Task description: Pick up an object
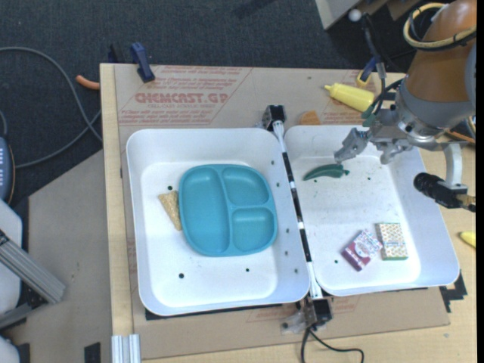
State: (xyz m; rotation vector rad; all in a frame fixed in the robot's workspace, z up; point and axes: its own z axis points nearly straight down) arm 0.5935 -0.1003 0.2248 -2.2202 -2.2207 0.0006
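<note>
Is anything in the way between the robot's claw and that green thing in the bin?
Nothing visible is. The gripper hangs over the right bin, and the green object lies just to its left on bare bin floor. The small packets sit well away, nearer the front.

Two white bins (151,203). One blue plate (227,209), one tan cracker (171,206) at its nine o'clock, one green thing (325,172), two small packets (361,248).
</note>
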